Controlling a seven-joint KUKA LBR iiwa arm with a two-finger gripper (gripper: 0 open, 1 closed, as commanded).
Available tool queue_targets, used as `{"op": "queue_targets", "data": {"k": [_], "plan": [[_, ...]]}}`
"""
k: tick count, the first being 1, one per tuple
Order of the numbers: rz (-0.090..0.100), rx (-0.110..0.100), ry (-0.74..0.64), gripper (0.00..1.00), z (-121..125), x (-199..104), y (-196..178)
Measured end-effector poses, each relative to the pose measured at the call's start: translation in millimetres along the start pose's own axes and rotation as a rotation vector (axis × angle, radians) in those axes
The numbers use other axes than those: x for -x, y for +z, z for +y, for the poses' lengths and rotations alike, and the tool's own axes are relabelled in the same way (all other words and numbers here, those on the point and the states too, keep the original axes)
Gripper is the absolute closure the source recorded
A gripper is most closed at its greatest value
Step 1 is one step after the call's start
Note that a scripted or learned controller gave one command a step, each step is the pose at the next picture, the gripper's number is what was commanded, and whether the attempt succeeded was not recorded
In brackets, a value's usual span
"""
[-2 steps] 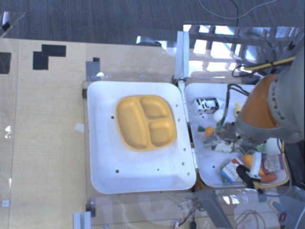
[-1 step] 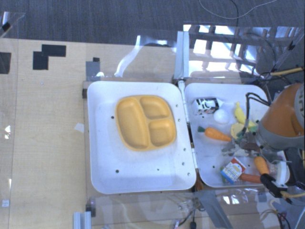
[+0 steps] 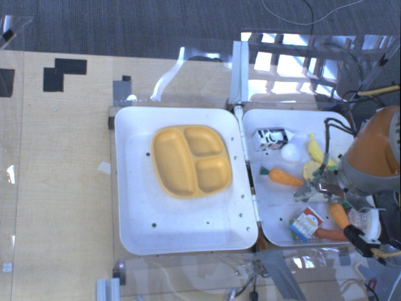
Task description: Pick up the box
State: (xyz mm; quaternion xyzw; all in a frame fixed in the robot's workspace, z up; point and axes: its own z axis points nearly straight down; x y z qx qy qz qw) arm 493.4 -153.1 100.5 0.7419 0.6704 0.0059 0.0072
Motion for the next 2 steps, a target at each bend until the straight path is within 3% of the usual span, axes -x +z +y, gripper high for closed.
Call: {"op": "queue_targets", "data": {"k": [1,2], "plan": [[0.0,0.0,0.0,0.0,0,0,0],[-0.001,-0.003,-0.227,0.0,-6,-41,11]]}}
